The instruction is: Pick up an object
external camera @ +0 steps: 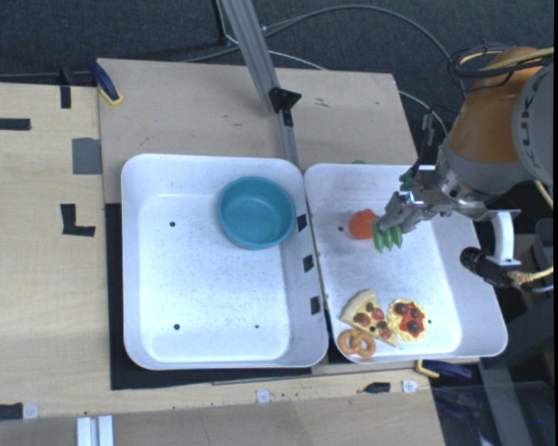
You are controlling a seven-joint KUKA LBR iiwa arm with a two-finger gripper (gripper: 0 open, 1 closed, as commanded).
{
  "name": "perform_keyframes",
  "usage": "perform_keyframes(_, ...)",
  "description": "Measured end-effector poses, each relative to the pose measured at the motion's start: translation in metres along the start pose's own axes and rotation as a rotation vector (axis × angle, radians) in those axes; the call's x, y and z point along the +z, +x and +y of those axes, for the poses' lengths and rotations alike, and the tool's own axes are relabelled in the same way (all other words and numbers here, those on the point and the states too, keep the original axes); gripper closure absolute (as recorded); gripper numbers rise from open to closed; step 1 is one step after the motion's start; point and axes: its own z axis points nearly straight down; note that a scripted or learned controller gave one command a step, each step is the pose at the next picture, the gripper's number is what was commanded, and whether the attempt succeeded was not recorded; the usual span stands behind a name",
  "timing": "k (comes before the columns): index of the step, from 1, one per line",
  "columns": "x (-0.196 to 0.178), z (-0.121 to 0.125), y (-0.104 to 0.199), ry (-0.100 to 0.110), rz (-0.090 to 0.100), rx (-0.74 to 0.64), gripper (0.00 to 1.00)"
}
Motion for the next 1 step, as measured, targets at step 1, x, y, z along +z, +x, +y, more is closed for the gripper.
perform_keyframes(1,-0.0489,0.01,-0.0031,0.0,0.0,0.0,1.0)
